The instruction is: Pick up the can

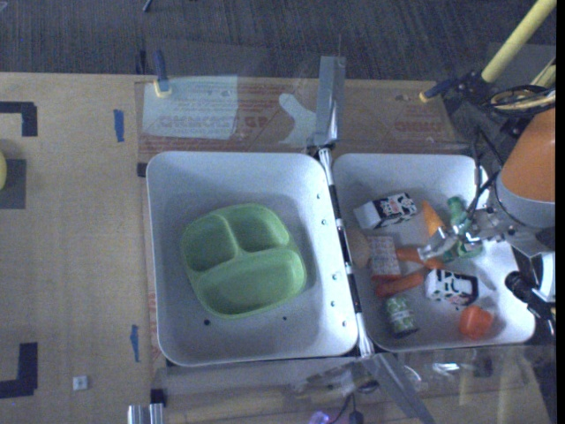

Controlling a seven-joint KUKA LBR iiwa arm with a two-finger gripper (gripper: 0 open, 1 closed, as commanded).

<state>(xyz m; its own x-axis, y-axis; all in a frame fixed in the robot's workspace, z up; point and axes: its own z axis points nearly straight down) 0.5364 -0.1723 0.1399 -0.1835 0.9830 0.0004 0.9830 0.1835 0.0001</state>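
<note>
Below and left of the claw (452, 241), grip unclear, lies the can (400, 314).

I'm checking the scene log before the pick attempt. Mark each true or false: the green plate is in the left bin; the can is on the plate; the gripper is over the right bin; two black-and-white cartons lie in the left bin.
1. The green plate lies in the left bin. True.
2. The can is on the plate. False: it lies in the right bin.
3. The gripper is over the right bin. True.
4. Two black-and-white cartons lie in the left bin. False: both cartons are in the right bin.
</note>
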